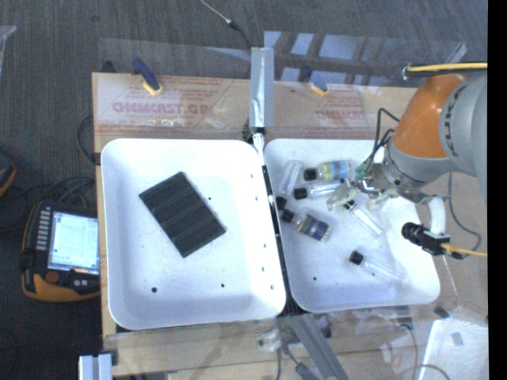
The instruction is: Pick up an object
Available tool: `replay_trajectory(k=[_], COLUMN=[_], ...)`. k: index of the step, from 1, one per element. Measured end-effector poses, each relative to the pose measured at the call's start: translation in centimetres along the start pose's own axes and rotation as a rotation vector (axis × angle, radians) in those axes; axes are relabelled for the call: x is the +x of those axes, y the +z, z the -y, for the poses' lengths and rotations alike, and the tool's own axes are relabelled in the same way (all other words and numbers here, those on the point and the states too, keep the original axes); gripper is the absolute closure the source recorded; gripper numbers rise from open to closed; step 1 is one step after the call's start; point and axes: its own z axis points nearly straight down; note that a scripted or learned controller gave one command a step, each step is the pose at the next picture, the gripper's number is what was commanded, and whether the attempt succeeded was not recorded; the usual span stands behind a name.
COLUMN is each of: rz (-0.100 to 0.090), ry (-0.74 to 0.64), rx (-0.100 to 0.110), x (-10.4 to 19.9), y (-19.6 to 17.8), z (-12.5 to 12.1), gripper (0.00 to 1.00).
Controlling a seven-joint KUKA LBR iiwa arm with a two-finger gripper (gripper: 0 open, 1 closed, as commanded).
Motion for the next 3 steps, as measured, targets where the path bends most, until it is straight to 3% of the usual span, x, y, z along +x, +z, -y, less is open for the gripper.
replay_trajectory(k=[1,2,3], rz=[-0.001,0.01,0.007], ry=[-0.065,-0.081,-0.079], rx=[-0.019,-0.021,-0.007], x=[-3.5,-0.9,-1.0], y=[2.4,2.5,1.9], z=[3.0,-3.6,-3.2], gripper=[0.0,0.0,1.0])
